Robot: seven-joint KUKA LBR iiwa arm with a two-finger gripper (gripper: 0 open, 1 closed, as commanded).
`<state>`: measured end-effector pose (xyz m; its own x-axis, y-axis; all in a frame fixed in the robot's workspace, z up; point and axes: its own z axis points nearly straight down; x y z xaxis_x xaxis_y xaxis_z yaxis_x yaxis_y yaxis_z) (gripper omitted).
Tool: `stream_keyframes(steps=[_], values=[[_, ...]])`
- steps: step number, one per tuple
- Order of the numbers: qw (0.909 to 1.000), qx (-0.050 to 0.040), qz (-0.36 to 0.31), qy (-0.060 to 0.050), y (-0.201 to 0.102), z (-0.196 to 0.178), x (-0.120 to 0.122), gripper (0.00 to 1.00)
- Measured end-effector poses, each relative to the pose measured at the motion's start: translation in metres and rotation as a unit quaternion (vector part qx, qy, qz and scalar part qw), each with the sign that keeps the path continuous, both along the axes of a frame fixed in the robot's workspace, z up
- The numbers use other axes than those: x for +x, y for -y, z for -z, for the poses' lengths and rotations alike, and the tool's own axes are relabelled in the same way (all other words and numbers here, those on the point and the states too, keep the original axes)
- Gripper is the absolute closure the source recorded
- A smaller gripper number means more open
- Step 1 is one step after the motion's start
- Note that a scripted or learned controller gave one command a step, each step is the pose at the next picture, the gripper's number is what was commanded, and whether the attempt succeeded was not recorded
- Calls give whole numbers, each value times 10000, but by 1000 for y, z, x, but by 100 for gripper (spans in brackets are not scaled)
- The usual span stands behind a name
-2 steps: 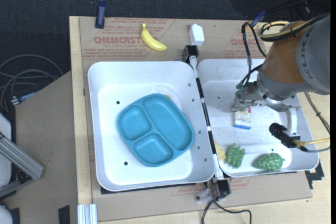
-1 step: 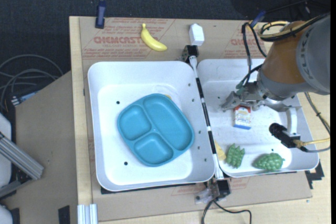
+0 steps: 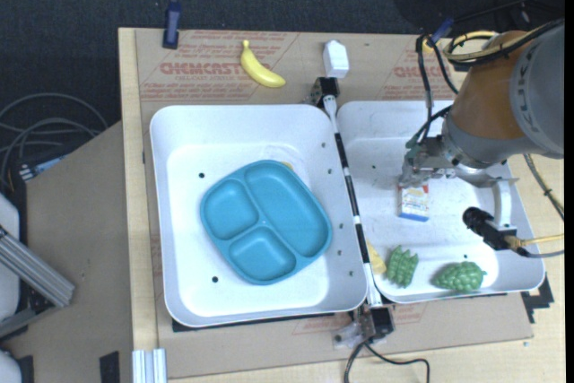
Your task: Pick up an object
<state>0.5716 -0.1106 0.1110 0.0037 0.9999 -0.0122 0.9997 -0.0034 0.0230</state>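
— Green things sit nearest us, at the front of the bin (image 3: 381,139) the arm reaches into. The first clump (image 3: 401,266) and the second clump (image 3: 460,276) lie apart from each other, both well on our side of the gripper (image 3: 418,184).

— And the yellow bit?

— A scrap (image 3: 377,262), just beside the first clump, against the bin's wall.

— What's the gripper over?

— A small box (image 3: 413,207), white with blue and red print. It lies right below the gripper, a touch toward us, and looks to be touching it. Whether the gripper is open, closed or clamped on the box, I can't tell from here.

— And the other bin (image 3: 179,148)?

— It has a blue plate (image 3: 263,220) with three compartments, well away from the gripper, across the divider.

— Anything behind?

— On the bench (image 3: 215,58), beyond the gripper, there's a banana (image 3: 260,69) and a white block (image 3: 336,58). Farthest off is a small blue thing (image 3: 171,24).
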Motion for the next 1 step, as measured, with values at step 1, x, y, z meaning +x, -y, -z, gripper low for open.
stream_keyframes(steps=[1], values=[[10000, 0, -1, -3, 0, 0, 0, 0]])
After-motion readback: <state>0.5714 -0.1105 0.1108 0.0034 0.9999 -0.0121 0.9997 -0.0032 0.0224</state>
